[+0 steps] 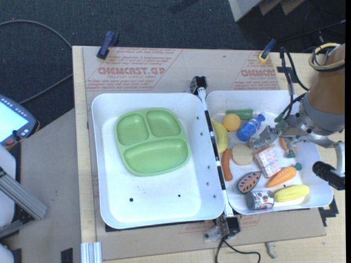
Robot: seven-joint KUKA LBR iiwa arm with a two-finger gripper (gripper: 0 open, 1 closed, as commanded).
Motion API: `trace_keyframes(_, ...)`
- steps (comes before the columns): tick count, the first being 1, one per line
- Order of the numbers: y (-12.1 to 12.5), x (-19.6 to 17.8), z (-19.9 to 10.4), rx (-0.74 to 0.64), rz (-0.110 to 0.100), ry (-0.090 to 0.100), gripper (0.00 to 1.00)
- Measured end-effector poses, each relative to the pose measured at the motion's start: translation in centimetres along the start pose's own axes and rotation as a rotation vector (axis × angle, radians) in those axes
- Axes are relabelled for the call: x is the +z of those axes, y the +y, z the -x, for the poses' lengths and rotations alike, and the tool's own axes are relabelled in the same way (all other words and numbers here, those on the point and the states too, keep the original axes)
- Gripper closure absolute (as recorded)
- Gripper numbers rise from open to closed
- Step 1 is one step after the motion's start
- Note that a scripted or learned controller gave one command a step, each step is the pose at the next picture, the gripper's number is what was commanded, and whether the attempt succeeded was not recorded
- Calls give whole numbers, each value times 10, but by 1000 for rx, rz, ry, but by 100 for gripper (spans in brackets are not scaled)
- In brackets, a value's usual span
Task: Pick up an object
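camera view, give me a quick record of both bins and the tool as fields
left bin: holds a green divided plate
right bin: crowded with toy food
items seen: orange, blue bottle, banana, carrot, corn cob, small can
tool: low over the right bin's middle, beside the blue bottle
grasp: cannot tell

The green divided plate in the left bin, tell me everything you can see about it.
The green plate is a light green, plastic-looking tray with rounded corners and three compartments: two small ones at the far side, one long one nearer the camera. It lies flat, right side up and slightly rotated, on the floor of the left white bin, with nothing in it.
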State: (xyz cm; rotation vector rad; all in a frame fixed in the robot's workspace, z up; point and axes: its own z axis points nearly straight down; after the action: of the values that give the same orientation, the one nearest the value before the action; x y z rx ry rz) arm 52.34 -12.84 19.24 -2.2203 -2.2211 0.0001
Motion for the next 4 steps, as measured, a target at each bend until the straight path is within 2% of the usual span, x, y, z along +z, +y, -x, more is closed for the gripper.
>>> trace_keyframes(1, 57, 97, 5, 0, 5, -2, 0)
trace_keyframes(2, 41, 108, 3, 1, -1, 0, 0)
trace_keyframes(3, 42, 98, 2, 1, 1, 0, 100)
trace_keyframes(4, 42, 98, 2, 1, 1, 0, 0)
